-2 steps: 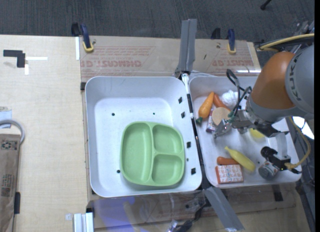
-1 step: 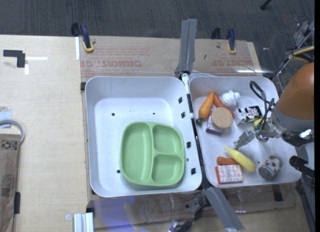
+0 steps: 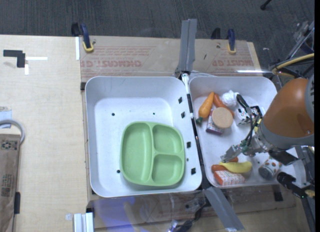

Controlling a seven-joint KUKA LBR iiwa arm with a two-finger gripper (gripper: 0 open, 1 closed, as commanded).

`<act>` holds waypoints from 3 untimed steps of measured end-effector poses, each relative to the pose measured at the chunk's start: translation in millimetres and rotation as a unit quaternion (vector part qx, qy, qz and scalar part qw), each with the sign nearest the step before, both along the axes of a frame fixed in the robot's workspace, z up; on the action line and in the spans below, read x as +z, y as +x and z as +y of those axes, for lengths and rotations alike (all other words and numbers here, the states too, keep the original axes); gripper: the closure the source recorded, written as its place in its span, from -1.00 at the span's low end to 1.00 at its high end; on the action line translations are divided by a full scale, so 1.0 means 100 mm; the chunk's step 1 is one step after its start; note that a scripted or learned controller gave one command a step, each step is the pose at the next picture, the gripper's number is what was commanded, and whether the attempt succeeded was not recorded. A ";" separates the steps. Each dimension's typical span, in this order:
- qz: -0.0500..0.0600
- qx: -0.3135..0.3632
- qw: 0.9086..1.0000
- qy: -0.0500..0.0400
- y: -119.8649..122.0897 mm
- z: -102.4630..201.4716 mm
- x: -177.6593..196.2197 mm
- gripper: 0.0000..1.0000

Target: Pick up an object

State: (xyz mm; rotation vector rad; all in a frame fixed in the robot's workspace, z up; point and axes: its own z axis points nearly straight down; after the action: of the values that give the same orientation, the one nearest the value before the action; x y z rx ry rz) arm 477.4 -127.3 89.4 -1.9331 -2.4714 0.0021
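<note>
Banana (image 3: 238,167), its long axis running left to right, lies low in the right bin (image 3: 270,83) at the frame's lower right, just below the gripper (image 3: 235,152), whose hold, open or closed, I cannot tell.

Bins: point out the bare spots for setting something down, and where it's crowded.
Left bin: white floor is bare above and left of the green divided plate. Right bin: crowded, with the carrot, banana and gripper close together; a small patch shows below the carrot.
</note>
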 end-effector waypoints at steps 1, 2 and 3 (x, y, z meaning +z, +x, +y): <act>0.001 -0.002 1.000 0.000 0.01 -0.01 0.07 1.00; 0.001 -0.002 1.000 0.000 0.01 -0.01 0.07 -1.00; -0.001 0.043 0.999 0.000 0.83 -0.19 0.00 -1.00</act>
State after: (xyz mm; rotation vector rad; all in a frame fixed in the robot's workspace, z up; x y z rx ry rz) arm 560.8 -146.8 89.7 -1.8268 -2.5530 0.0021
